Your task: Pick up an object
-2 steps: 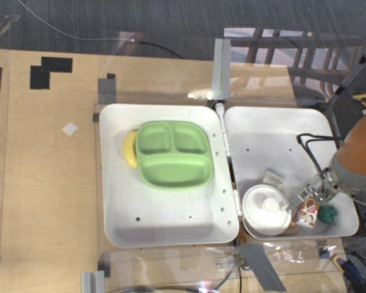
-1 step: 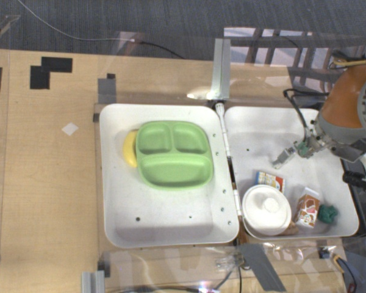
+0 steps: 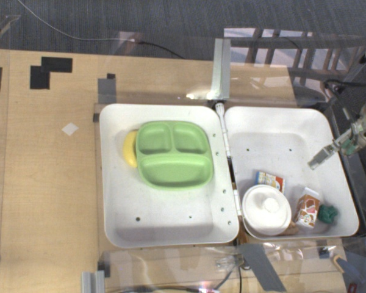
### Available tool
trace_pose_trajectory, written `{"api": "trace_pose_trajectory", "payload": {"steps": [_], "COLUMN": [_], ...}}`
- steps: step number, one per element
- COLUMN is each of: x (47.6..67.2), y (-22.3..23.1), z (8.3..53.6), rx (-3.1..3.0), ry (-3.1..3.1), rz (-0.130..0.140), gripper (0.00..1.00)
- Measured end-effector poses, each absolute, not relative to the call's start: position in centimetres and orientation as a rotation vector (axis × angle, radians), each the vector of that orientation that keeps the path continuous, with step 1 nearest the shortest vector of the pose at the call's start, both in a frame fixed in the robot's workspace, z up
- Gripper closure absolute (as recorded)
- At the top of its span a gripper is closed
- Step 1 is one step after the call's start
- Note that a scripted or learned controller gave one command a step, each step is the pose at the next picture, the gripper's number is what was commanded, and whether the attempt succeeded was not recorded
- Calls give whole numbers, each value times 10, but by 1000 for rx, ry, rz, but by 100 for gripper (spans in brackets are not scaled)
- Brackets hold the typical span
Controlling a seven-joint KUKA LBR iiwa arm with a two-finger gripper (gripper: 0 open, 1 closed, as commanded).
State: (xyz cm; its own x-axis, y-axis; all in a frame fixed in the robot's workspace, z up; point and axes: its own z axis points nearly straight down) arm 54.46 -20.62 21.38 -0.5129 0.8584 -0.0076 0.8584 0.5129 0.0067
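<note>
Small printed cardboard carton in the right white bin looks light and crushable (grip its flat sides). End effector hovers above; its opening I cannot tell.

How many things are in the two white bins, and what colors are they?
Green: 2, the divided tray and a small dark green thing
Yellow: 1, a yellow thing peeking out from under the tray
White: 1, the round bowl
Red and white: 2, the small carton and the leaning carton
Total: 6

White lidded bowl and cartons crowd the right bin's near edge.
</note>
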Motion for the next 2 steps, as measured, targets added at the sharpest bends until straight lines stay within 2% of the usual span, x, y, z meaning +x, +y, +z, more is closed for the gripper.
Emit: {"api": "trace_pose_trajectory", "payload": {"steps": [1,2], "x": [490,497], "y": [-206,-206], "z": [88,102], "rx": [1706,1687], "ry": [2627,2616], "rz": [4,14], "gripper": [0,100]}}
